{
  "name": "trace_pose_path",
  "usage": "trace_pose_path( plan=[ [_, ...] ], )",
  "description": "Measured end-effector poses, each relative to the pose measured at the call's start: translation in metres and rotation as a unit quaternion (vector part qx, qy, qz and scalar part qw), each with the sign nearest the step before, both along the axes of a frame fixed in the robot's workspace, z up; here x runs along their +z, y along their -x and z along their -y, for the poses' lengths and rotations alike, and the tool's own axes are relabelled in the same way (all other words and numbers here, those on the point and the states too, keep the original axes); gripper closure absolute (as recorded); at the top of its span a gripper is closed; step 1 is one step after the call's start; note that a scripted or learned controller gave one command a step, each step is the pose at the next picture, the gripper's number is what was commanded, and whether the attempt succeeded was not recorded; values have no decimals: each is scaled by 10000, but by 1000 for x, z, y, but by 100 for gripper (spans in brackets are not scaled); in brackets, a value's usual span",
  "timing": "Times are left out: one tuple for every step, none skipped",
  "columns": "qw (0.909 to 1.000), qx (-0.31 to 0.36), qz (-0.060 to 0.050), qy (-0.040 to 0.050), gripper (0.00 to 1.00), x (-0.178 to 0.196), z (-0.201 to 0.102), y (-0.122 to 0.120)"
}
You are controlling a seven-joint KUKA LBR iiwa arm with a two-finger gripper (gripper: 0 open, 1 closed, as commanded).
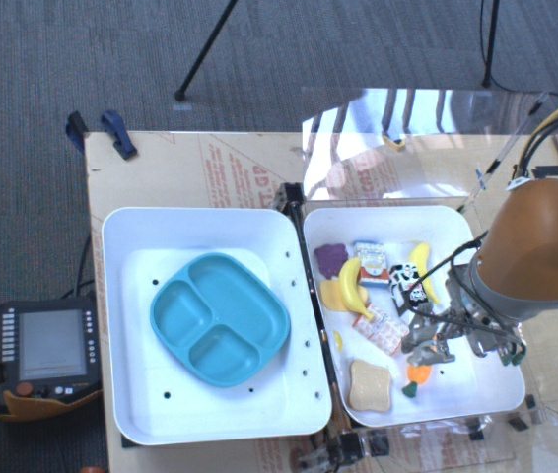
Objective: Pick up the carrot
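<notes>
I reach in over the right bin [476, 387], my orange-banded wrist hanging above its right half, and my fingers [429, 347] hang just above the carrot [417, 373]. The carrot lies on the bin floor toward the near edge, a small orange piece with a green tip [409, 390] pointing toward the front rim. From this slanting view I cannot tell whether my fingers are open or closed, nor whether they touch the carrot or only hover above it; nothing visibly sits between them. Taking the carrot as my mark: just to its left lies a slice of bread [369, 385], pale and squarish, near the front rim of the same bin. Up and left of the carrot sits a clear packet with red print [382, 332], and beyond that a yellow banana [352, 288] beside a yellow wedge [330, 296] and a purple piece [330, 258]. Straight behind the carrot are a small black-and-white toy [406, 286], a boxed item with blue and red print [372, 261], and a second, slimmer banana [421, 264]. Far to the carrot's left, in the left bin [126, 363], rests a blue divided plate [220, 317] with three compartments. Both bins stand side by side on the brown surface [220, 170].
</notes>
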State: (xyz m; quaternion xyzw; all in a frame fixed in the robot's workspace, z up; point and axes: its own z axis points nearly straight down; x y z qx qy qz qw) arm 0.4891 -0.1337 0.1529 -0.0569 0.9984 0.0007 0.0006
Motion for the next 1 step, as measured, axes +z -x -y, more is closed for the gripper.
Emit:
trace_pose_path(
  plan=[
    [9999,-126,4,-7,100,10,-27,-6]
  ],
)
